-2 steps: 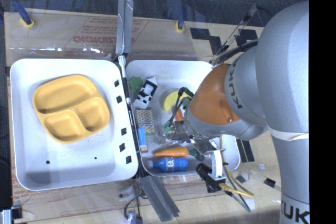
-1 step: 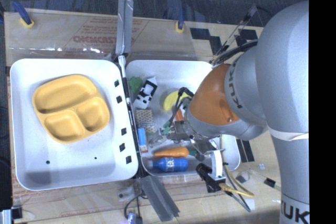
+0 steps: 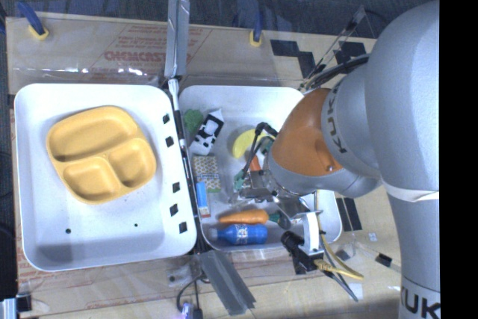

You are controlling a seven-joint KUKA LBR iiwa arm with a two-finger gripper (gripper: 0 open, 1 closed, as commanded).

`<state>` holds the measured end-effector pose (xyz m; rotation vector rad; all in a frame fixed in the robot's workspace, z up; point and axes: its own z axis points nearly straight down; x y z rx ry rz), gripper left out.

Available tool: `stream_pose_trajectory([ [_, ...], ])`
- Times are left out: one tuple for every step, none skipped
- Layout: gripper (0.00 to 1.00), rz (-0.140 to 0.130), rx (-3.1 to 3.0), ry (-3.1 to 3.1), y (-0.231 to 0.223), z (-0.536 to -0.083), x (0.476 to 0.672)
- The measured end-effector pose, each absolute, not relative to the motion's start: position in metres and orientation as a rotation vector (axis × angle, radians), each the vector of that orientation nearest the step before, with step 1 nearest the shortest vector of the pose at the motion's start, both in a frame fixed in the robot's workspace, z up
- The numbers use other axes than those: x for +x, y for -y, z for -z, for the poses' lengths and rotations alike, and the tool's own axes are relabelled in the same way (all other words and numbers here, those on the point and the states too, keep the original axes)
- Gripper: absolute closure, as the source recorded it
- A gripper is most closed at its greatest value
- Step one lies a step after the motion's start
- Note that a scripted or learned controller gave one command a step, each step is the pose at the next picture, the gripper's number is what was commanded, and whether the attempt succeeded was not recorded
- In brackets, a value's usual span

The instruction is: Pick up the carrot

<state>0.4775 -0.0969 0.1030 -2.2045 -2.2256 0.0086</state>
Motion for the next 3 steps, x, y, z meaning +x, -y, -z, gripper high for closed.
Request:
stream_pose_trajectory([
  [0.00,-0.009,-2.204,2.227,0.097,-0.103,0.478],
  [0.00,-0.001,-1.853,2.531,0.155,-0.089,0.476],
  [1.00,-0.003,-1.846,2.534,0.155,-0.096,0.476],
])
